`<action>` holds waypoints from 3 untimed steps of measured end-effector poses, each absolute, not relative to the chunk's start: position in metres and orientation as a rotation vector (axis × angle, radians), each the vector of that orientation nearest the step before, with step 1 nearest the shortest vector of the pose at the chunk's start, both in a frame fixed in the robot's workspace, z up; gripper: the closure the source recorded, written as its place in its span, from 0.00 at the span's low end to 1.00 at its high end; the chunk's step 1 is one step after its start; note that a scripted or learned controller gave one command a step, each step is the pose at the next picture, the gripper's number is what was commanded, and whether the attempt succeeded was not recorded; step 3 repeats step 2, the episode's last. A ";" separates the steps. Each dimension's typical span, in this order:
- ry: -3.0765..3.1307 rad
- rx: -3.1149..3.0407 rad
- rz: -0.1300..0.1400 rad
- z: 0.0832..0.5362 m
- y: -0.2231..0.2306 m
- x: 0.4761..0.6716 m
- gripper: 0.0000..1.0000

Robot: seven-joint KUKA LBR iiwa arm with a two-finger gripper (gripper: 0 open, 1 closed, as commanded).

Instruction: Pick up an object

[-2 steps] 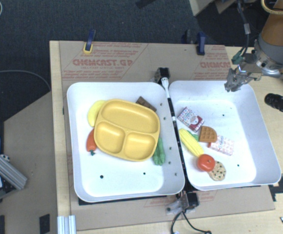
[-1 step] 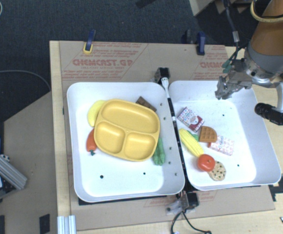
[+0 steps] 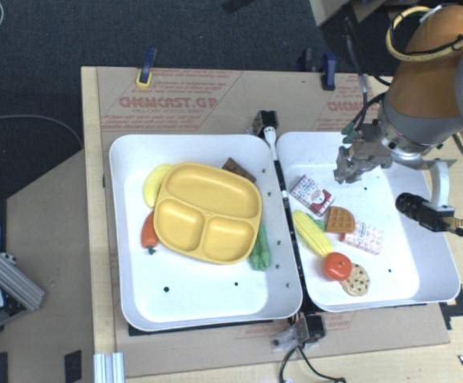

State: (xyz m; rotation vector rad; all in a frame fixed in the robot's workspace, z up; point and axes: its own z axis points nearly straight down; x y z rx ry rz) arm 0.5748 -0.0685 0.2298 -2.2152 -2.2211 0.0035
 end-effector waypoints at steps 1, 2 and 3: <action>-2.221 -2.214 0.003 0.236 -0.031 0.537 1.00; -2.223 -2.213 0.003 0.235 0.016 0.504 1.00; -2.223 -2.213 0.003 0.235 0.016 0.504 1.00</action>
